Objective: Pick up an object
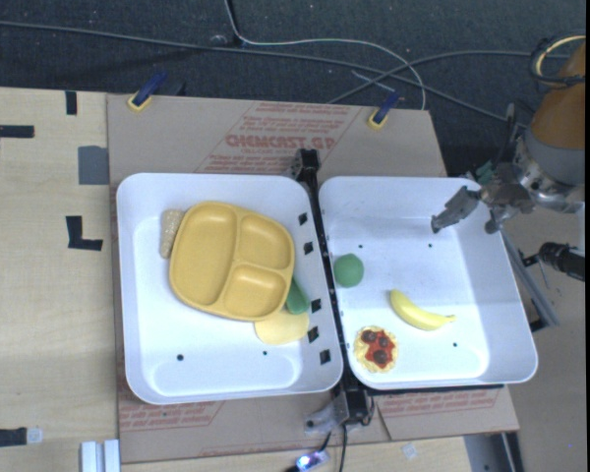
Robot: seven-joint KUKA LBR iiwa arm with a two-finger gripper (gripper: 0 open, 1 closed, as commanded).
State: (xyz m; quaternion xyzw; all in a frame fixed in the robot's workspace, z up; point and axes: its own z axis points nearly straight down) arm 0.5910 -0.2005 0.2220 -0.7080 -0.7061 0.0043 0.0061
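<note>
Over the right bin's (492,293) far right corner, in the camera view, the gripper (469,214) hangs with its fingers spread apart and nothing between them. Nothing is picked yet. The banana (419,311), green ball (349,269) and small pizza (376,347) lie on that bin's floor, towards its near left; choosing, descending and grasping remain.

Fingers (469,211) over right bin's (492,264) far-right corner. Ball (349,269), banana (419,312), pizza (376,348) lie left and nearer. Left bin (143,293), further left, holds the divided plate (232,261).
</note>
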